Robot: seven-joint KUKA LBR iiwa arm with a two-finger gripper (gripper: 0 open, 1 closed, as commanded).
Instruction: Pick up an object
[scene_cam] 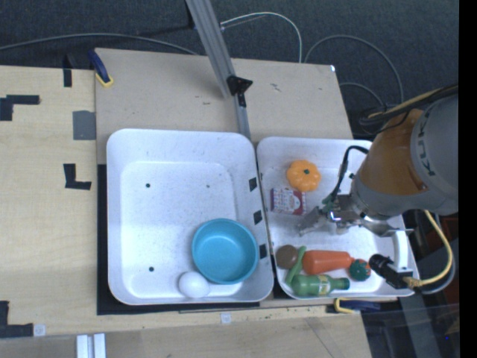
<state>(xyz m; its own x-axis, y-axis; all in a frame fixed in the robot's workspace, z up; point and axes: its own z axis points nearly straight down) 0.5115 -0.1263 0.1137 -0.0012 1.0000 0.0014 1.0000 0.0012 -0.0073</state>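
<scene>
The gripper point(317, 221) hovers low in the right bin point(387, 293), just right of the small red-and-white packet point(287, 200); whether its fingers are parted is impossible to tell. Orange pumpkin point(303, 175) sits just beyond, carrot point(326, 260) nearer.

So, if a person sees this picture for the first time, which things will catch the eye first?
Probably the blue bowl near the front of the left bin, with a white ball beside it. Next, the orange pumpkin at the back of the right bin. Then the arm, whose pincer hangs above the carrot and green bottle.
</scene>
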